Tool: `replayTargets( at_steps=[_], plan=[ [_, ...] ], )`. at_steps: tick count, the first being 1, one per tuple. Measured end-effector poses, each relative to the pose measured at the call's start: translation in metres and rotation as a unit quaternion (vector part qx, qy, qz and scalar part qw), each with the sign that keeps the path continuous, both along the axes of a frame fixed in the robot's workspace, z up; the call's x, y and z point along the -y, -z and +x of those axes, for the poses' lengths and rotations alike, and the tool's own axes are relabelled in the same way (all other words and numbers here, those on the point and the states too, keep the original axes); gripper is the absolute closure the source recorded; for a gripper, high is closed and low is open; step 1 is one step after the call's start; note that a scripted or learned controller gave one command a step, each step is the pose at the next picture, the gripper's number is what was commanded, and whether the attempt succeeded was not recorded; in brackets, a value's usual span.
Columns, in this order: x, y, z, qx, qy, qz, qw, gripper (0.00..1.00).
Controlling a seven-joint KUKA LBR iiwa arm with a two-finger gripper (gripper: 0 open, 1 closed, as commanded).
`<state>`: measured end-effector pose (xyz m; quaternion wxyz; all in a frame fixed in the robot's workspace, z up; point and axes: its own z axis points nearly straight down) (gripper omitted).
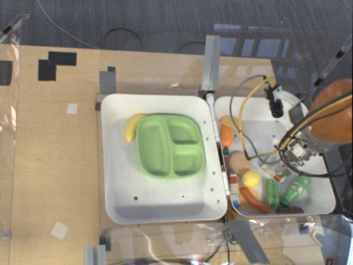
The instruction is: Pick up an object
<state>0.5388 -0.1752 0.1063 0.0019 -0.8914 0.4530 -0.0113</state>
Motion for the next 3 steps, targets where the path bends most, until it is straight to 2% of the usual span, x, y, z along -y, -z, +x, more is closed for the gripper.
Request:
replayTargets(
  at_steps=[1,2,3],
  plan=[
    [0.006,-0.141,0.051,-0.003,-0.039,0.0015,0.9992,1.00],
    [-0.010,-0.026,0.056,-0.011,-0.330,0.0014,0.9440,1.00],
    [0.032,-0.146,0.087,-0.005,-0.361,-0.0059,0.9324,1.00]
  ],
)
